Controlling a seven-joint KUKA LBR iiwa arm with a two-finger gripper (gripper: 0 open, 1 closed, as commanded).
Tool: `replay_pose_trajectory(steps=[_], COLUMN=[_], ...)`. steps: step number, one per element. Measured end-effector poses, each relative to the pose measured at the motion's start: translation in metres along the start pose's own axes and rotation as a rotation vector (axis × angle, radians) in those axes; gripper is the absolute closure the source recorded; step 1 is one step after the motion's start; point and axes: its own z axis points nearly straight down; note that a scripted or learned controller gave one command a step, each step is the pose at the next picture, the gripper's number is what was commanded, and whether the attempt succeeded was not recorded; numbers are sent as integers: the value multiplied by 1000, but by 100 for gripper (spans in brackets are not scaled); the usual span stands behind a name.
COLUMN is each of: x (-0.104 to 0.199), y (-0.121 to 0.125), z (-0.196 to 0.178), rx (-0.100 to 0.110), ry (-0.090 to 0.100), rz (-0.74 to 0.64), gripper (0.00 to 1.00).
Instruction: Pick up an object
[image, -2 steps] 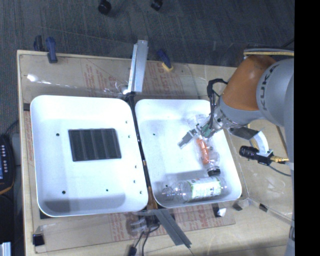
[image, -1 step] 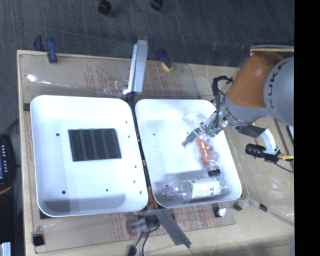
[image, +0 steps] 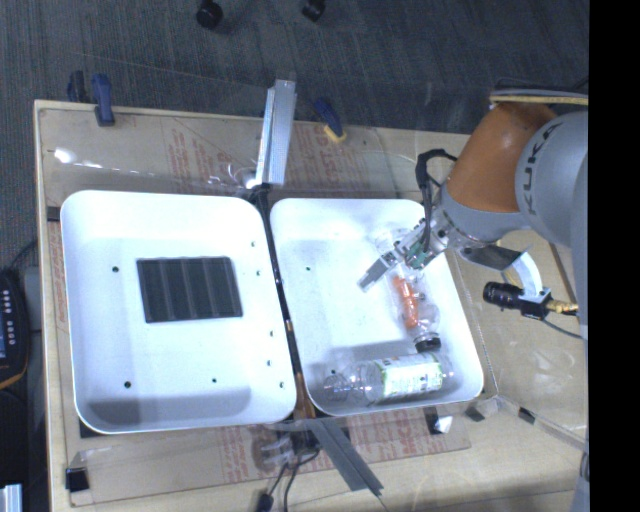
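While the grey arm (image: 520, 180) reaches in from the right, its gripper (image: 385, 268) hangs over the upper middle of the right bin (image: 300, 300); whether its fingers are apart or together cannot be told; just below it lies a small clear bottle with an orange inside (image: 410, 305), and a larger clear plastic bottle (image: 395, 380) rests along the bin's near wall; the left bin (image: 100, 300) holds a dark ribbed rectangular tray (image: 188, 289), well apart from the gripper.
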Motion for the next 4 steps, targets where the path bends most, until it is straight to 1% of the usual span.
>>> replay_pose_trajectory(steps=[1,2,3,4], x=[0,0,11,3], y=[1,1,-21,-3], z=[-10,-10,-39,6], rx=[-1,-1,0,5], ry=[-3,-3,-2,6], rz=[-4,-3,211,179], gripper=[100,0,0,0])
